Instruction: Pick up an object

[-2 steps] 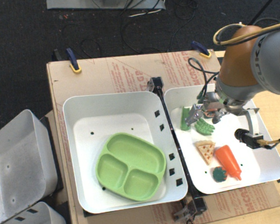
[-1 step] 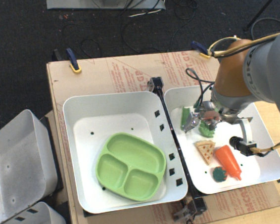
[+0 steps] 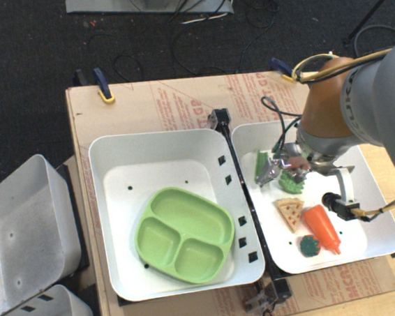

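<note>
My gripper (image 3: 281, 168) sits low in the right bin (image 3: 385, 243), right of frame centre, among green toy pieces (image 3: 262, 166); I cannot tell its state; nearest target, the toy pizza slice (image 3: 289, 213), lies just below; likely light, rigid plastic, flat; best pinched across its narrow edges.

Tray (image 3: 184, 234) in left bin (image 3: 106, 156); carrot (image 3: 322, 228) in right bin (image 3: 385, 236).
</note>
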Robot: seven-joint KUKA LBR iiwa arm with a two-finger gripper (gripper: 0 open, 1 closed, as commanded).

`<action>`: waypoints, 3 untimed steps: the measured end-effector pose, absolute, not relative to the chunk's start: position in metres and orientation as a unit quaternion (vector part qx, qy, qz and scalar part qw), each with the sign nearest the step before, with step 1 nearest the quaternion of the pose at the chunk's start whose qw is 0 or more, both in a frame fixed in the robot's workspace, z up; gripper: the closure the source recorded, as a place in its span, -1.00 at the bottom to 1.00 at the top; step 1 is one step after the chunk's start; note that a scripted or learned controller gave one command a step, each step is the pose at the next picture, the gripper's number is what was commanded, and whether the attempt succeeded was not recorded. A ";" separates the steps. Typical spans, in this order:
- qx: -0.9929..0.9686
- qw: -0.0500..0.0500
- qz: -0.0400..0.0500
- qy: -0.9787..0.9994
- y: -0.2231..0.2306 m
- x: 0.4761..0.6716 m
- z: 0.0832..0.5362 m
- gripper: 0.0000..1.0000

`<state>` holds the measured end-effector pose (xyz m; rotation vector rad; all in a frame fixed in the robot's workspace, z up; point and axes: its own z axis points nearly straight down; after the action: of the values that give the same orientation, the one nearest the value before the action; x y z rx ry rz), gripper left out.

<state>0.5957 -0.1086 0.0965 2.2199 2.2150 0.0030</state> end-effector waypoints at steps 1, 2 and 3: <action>0.708 0.010 0.004 0.706 -0.111 0.599 0.111 1.00; 0.706 0.002 0.001 0.708 -0.104 0.597 0.172 1.00; 0.706 0.002 0.002 0.709 -0.094 0.598 0.221 1.00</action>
<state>0.5978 -0.0944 0.2208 2.2140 2.2235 0.0048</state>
